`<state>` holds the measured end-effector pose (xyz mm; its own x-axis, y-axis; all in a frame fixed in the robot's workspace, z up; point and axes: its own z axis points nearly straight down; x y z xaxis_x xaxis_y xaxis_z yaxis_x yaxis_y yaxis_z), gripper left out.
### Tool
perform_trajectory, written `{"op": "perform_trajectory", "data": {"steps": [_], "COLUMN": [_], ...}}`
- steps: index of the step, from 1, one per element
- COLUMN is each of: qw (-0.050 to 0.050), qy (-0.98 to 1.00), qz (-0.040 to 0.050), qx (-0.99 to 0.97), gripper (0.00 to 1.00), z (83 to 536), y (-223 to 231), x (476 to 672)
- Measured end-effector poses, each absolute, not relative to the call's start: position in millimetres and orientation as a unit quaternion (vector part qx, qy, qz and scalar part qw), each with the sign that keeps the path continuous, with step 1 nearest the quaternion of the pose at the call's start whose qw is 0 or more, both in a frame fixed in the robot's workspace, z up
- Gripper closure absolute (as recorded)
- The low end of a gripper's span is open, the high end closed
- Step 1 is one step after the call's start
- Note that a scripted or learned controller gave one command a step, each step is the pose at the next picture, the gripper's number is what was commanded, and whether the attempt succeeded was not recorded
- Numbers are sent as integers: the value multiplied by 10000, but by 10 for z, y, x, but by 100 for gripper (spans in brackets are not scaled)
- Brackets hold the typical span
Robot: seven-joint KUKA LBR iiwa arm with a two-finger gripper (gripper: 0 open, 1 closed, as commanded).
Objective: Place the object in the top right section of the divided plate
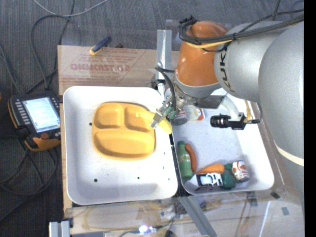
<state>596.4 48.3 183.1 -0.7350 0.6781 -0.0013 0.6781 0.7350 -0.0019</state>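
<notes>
**Drop over the upper-right pocket, not the rim**

Arm housing [276, 68] is closest to the lens, grey shell plus orange band, covering much of the right bin [256, 152].

Claw [163, 116] sits over the seam between the 2 bins, tips at the right edge of the yellow divided plate [123, 130]. It looks pinched on a small yellow object [165, 126] that pokes out just below the tips. Grip looks shallow, so I'd call it a hold but not a secure one.

Plate lies in the left bin [79, 181]: 1 wide section at the bottom, 2 smaller ones on top. Target is the top right section [138, 116], just left of the claw.

How I'd run this step:
- Short move left so the object is over the pocket floor, clear of the divider ridge and outer rim.
- Come down low before letting go. The piece looks light and may bounce or roll out.
- Release straight down, no sideways drag. The plate is loose in the bin and could slide.

Right bin leftovers: green bottle [185, 162], carrot [210, 169], small can [240, 170]. All well clear of the path.
</notes>
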Motion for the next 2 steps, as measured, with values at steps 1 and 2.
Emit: {"op": "perform_trajectory", "data": {"steps": [1, 2], "qw": [-6, 1], "qy": [9392, 9605], "qz": [-12, -1], "qx": [3435, 2783], "gripper": [100, 100], "z": [1830, 1802], "y": [294, 1052], "x": [5412, 6022]}}
